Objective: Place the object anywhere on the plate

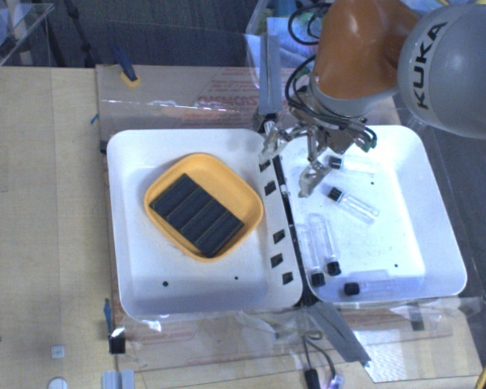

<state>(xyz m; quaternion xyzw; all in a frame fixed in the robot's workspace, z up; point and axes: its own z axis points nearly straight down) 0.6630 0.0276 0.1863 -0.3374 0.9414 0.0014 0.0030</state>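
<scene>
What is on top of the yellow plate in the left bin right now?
A dark ribbed rectangular slab lies flat on the yellow plate, covering most of its middle; the plate surface beneath it is hidden. The clear tubes lie in the right bin, near the gripper.

Robot lab, KUKA arm point(437, 63), bench w/ bins point(130, 290)

Arm point(454, 63): rounded grey casing, smooth and glossy.
Marking: "KUKA" in black capital letters on the grey shell.
Band point(360, 43): glossy orange dome-shaped section above the wrist.
Cables point(301, 24): black loops beside the orange section.
Gripper point(314, 164): thin silver metal fingers under a dark wrist base.
</scene>
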